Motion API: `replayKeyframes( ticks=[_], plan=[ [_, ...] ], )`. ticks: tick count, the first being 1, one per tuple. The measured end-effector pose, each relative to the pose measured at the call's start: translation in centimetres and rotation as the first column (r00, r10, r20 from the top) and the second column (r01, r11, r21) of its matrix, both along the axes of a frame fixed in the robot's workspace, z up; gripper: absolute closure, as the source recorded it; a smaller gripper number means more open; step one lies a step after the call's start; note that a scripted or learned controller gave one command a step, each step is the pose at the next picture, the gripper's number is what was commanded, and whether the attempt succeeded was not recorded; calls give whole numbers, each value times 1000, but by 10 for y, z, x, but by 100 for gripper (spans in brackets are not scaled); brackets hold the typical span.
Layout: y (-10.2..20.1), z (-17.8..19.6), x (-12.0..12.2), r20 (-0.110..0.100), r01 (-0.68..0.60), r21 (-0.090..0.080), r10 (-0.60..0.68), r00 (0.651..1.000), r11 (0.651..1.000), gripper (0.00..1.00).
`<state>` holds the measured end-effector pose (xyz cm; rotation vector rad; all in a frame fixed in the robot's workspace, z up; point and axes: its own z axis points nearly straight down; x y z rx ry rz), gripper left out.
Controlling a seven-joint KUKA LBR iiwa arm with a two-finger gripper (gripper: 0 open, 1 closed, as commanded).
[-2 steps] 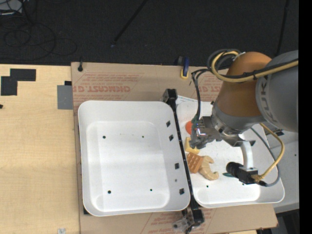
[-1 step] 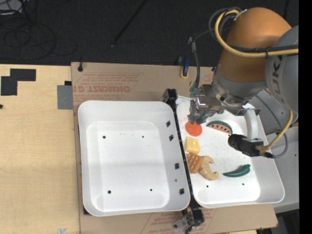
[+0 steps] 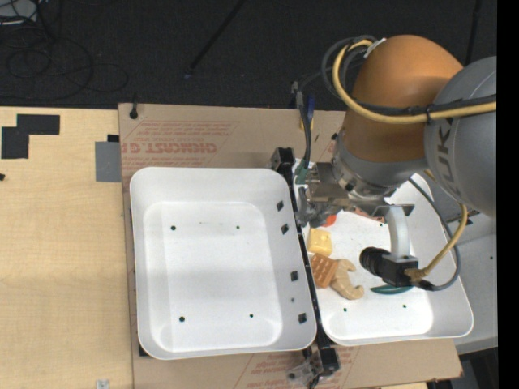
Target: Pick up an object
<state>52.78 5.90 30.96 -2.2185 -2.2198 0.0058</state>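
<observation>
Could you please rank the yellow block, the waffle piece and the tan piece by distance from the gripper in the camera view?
1. Yellow block, just below the gripper.
2. Waffle piece, below the block.
3. Tan piece, lower and farther right.

Arm (image 3: 397, 112) over right bin (image 3: 442, 321) with yellow block (image 3: 321, 242), ridged orange piece (image 3: 323, 272), tan piece (image 3: 349, 288).

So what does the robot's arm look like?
It's a chunky, rounded grey arm with a big shiny orange band above the wrist. A yellow cable loops over the orange part, and dark letters are printed on the grey. Its gripper is small, dark metal.
</observation>
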Motion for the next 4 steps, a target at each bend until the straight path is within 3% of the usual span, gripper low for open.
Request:
replayKeyframes(
  ticks=[1, 2, 3, 4],
  plan=[
    [-39, 22, -54, 0, 4, 0, -4, 1000, 1000, 100],
    [-133, 15, -53, 1, 9, -2, -9, 1000, 1000, 100],
    [-68, -45, -53, -4, -4, 2, 4, 1000, 1000, 100],
    [-144, -42, -53, 2, 6, -1, -6, 1000, 1000, 100]
  ],
)
